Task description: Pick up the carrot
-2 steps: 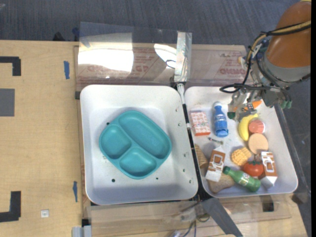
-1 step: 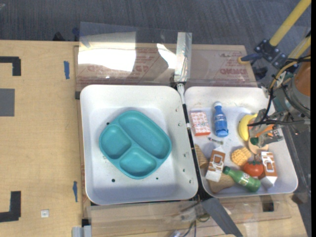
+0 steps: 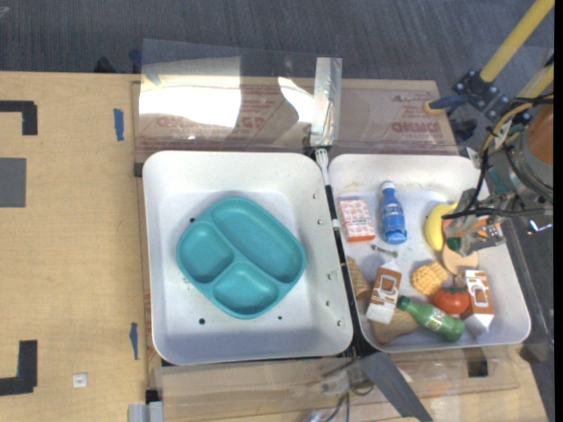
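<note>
One claw [image 3: 464, 229] (fingers unclear) beside banana [image 3: 434, 227]

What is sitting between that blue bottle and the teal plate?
In the camera view, a small red-and-white packet lies between the blue bottle and the teal plate, beside the bins' shared edge.

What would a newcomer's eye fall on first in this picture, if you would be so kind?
Most likely the teal divided plate, alone in the middle of the left bin. Next comes the crowded right bin: a blue bottle near the top, a yellow banana beside it, and a red tomato and green bottle lower down. The pincer hangs over the banana's side of that bin.
</note>
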### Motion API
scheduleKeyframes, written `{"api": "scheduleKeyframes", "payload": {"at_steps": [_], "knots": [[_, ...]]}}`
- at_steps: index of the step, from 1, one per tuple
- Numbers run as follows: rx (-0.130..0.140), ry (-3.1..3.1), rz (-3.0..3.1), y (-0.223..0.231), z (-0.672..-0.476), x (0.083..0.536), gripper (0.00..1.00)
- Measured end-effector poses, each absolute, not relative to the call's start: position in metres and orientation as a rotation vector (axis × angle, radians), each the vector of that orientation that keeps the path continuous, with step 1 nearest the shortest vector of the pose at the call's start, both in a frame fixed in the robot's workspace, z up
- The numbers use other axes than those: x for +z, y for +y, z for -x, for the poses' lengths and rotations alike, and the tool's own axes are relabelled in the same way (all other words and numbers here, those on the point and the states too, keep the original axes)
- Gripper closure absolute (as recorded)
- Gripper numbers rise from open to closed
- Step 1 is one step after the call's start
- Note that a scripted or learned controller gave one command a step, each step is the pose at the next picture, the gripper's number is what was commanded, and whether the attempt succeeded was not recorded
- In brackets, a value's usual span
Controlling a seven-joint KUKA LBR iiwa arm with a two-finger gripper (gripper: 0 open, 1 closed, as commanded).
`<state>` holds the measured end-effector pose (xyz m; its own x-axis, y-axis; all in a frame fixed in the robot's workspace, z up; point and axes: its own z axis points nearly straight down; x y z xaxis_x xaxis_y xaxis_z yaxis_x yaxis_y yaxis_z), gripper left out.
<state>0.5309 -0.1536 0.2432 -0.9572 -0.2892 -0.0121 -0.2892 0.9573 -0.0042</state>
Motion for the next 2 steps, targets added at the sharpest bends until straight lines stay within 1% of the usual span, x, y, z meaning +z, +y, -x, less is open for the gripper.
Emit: {"api": "scheduleKeyframes", "payload": {"at_steps": [1,2], "knots": [[-0.009,3.037,0.766,-0.208,-0.496,0.258,1.0],[0.015,3.003,0.912,-0.216,-0.549,0.12,1.0]]}}
